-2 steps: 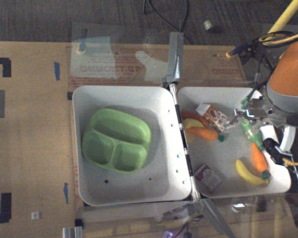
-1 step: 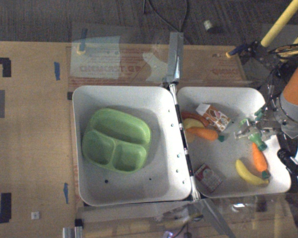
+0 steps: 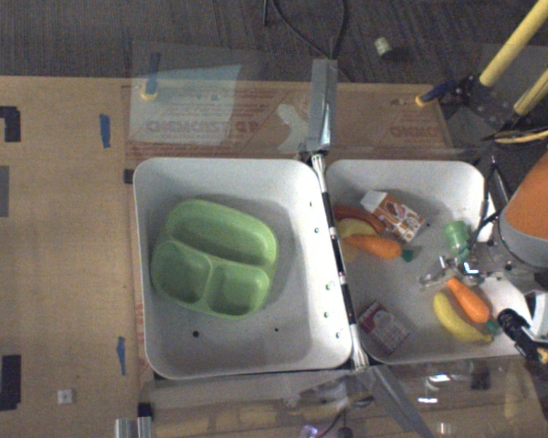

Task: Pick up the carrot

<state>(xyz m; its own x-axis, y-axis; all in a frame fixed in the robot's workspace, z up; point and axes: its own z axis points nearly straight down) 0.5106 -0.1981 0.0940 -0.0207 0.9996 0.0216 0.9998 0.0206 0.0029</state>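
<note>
Two white bins sit side by side on a worktop. A carrot [image 3: 376, 246] lies in the right bin [image 3: 438, 176] near its left wall. The gripper [image 3: 449, 270] hovers to the carrot's right; whether it grasps anything cannot be told. A green tray [image 3: 215, 258] fills the left bin [image 3: 164, 176].

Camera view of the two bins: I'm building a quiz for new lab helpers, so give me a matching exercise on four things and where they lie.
Things:
1. green divided tray
2. small carton
3. banana
4. pincer

Places:
A. upper middle of the right bin
B. left bin
C. lower right of the right bin
D. right bin, just below a green item

Pairs: 1-B, 2-A, 3-C, 4-D
</note>
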